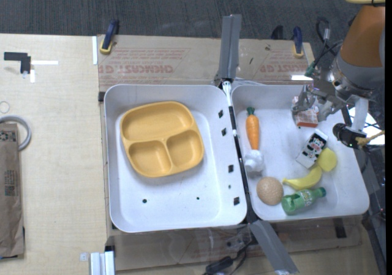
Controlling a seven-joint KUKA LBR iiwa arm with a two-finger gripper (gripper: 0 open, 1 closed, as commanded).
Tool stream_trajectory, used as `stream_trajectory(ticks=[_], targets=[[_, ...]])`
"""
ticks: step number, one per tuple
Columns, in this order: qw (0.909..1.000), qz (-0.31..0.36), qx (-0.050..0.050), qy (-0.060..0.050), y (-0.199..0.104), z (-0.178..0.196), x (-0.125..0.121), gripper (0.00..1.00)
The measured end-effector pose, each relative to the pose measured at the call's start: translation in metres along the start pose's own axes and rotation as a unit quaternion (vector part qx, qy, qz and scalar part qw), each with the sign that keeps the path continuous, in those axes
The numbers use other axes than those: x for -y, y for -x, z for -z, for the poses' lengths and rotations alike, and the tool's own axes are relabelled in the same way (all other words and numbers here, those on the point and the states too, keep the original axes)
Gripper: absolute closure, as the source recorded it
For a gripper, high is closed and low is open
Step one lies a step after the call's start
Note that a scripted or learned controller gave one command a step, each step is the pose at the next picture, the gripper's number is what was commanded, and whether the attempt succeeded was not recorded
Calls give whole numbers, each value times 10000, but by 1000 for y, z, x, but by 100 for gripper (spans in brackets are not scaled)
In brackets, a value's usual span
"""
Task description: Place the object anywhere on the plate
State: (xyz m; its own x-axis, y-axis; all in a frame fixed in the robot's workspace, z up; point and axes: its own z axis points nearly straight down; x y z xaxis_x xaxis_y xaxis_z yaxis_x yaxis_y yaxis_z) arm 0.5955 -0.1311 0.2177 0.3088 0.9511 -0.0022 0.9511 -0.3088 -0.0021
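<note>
The claw [308,110] is hovering at the far end of the right bin [361,197], and I cannot tell how it is set. In that bin a carrot [252,131], egg [269,190], banana [304,179], bottle [302,200] and carton [311,149] are lying, while the plate [162,138] is sitting bare in the left bin [177,212].

Grey arm [358,75], orange band, black cables, perhaps metal wrist
</note>
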Motion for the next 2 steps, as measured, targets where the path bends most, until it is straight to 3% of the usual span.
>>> stream_trajectory(ticks=[1, 2], targets=[[10000, 10, 8, -5, 0, 8, 0, 100], [9998, -215, 0, -13, -55, -27, 59, 100]])
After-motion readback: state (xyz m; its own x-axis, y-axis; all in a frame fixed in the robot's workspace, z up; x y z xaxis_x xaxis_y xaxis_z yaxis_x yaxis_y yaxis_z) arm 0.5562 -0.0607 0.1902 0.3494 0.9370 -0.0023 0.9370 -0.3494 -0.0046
